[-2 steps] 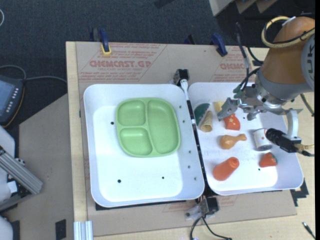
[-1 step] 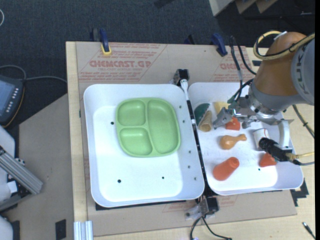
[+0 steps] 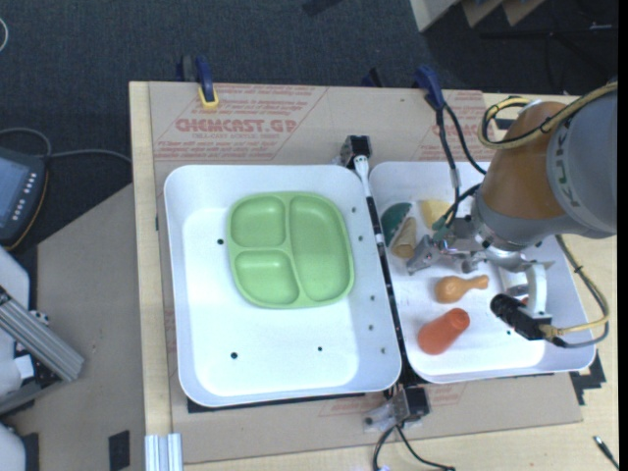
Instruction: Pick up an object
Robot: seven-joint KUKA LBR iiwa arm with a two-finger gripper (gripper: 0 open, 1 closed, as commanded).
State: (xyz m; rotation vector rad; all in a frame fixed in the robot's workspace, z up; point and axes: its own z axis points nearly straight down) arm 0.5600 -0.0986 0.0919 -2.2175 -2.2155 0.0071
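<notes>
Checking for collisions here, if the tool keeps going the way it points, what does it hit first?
The tool points left, toward the tan item beside the dark green object. That item likely comes first, though depth is unclear.

The arm was grey and rounded, with a broad orange band above the wrist; yellow and black cables looped beside it, and its hand was bare metal.

- The table holds two white bins side by side.
- The left bin has a green plate with three parts, near its middle.
- The right bin has a red toy at about 6 o'clock.
- A tan toy lies just above the red one.
- A dark green thing and a pale yellow thing sit near 11 o'clock.
- The grey and orange arm comes in from 3 o'clock.
- Its pincer hangs low between the tan toy and the green thing.
</notes>
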